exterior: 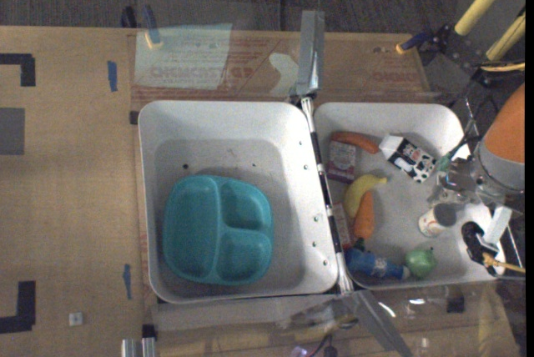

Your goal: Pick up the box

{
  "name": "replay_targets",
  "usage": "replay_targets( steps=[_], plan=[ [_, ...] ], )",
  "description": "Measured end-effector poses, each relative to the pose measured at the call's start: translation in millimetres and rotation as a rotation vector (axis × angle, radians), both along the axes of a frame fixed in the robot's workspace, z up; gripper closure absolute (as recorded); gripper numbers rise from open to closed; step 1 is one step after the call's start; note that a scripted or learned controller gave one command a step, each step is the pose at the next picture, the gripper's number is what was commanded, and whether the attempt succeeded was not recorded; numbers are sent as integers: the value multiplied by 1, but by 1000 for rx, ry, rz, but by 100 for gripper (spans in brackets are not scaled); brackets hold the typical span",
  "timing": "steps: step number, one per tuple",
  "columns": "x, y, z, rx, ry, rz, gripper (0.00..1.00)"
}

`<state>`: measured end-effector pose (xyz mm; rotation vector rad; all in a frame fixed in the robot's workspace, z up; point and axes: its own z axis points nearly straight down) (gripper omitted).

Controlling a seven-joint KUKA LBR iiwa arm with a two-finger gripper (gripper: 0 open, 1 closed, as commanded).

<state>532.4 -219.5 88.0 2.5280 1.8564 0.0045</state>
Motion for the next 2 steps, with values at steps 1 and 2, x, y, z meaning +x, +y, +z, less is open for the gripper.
replay_targets(
  steps=[1, 2],
  plan=[
    [-5, 95, 134, 2, 5, -32, 100],
    [-5, 95, 134, 2, 6, -32, 0]
  ],
)
